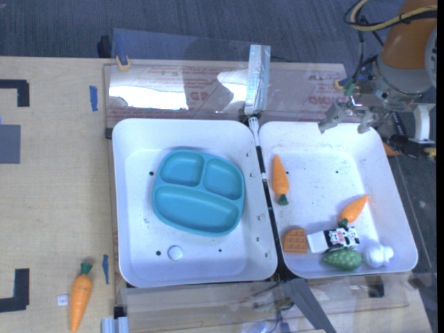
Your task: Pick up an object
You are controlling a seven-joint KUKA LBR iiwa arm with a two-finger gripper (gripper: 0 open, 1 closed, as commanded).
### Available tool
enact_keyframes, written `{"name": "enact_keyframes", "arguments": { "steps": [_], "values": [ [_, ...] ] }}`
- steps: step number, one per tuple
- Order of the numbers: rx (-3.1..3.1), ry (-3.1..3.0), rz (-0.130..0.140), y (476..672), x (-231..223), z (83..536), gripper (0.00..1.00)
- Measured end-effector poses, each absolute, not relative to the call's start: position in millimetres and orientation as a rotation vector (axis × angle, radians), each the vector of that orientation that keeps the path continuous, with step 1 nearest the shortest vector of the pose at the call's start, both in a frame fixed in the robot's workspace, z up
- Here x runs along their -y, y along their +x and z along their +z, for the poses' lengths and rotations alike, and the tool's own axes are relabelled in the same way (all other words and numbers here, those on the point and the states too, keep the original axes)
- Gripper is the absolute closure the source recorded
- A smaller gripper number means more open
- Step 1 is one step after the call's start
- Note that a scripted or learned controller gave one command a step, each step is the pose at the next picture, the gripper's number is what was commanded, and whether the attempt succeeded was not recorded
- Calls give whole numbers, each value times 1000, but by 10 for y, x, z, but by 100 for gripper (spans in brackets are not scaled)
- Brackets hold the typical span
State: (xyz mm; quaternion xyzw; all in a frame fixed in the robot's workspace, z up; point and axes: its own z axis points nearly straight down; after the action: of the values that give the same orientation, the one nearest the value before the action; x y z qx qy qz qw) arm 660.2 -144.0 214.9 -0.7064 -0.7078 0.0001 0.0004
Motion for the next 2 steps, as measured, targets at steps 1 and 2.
{"name": "enact_keyframes", "arguments": {
  "steps": [1, 2],
  "values": [
    [2223, -2219, 0, 6602, 1440, 2149, 0],
    [1821, -2556, 3, 5880, 1775, 1983, 0]
  ]
}}
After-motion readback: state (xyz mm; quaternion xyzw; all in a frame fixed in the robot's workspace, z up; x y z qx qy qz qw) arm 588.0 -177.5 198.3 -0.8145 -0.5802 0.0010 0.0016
